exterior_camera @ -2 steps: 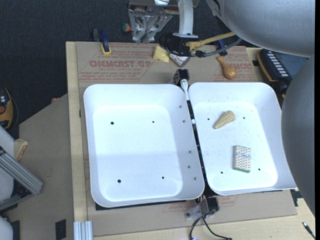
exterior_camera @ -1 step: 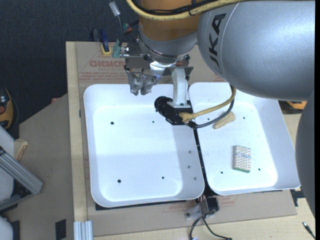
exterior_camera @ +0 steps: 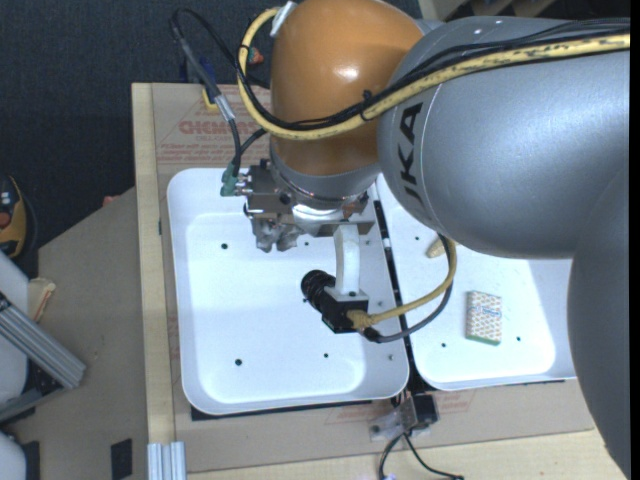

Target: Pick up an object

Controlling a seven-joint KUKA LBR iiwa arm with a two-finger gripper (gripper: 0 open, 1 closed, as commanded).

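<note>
My gripper hangs low over the back of the left white bin, under the arm's orange wrist band. Nothing shows beneath or beside it on the bin floor. A small flat packet with a pale blue and orange pattern lies in the right bin, well to the right of the gripper. A small tan piece peeks out from under the arm in the right bin, mostly hidden.
A white bracket with a black unit and cable hangs from the wrist over the middle of the left bin. The grey arm covers the back of the right bin. Cardboard borders the bins on the left.
</note>
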